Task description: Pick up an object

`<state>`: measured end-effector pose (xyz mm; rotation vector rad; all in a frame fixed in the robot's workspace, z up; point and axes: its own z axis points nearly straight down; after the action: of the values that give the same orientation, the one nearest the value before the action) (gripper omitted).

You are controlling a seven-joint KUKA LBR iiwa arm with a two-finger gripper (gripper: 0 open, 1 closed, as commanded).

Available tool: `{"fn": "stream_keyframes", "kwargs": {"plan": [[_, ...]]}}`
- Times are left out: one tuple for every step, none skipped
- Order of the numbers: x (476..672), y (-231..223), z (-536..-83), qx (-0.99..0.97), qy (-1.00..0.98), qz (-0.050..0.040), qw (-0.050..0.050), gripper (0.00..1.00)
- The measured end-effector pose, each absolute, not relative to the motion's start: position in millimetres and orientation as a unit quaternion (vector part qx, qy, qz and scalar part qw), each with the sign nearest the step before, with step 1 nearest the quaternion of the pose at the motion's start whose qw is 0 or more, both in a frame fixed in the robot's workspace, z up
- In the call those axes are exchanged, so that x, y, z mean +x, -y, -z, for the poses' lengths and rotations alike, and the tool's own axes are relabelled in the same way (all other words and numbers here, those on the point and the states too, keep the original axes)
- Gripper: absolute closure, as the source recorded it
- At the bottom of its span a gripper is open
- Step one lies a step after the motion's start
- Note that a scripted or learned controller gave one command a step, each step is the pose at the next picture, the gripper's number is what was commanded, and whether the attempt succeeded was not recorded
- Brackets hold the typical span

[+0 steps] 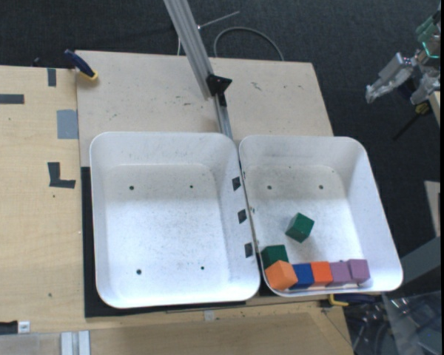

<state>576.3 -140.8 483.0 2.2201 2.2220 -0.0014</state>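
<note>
The gripper (399, 76) hangs at the upper right of the frame, outside the bench and well apart from both bins; at this distance it is too small and blurred to tell how it is set. Nothing is held. The candidates all lie in the right bin (359, 154), at the lower right of the frame: a dark green cube (300, 227) sits alone near the bin's middle, tilted, while a row runs along the near wall, made up of a second green cube (274, 255), a large orange cube (281, 274), a blue cube (303, 274), a smaller orange cube (322, 272) and two purple cubes (351, 271), packed touching one another. The left bin (103, 146) takes up the frame's centre left. The pick seems not yet begun: the arm must first travel down and left over the right bin. The lone green cube looks the easiest target, with free space on every side for the descent.
</note>
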Motion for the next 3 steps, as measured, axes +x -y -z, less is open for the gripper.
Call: {"fn": "stream_keyframes", "kwargs": {"plan": [[576.3,140.8,-483.0,0.707,-0.707,0.0004,0.000,0.00],[588.7,180.3,-523.8,0.707,-0.707,-0.0002,0.003,0.00],[535.9,168.8,-474.5,0.707,-0.707,0.0014,-0.002,0.00]]}}
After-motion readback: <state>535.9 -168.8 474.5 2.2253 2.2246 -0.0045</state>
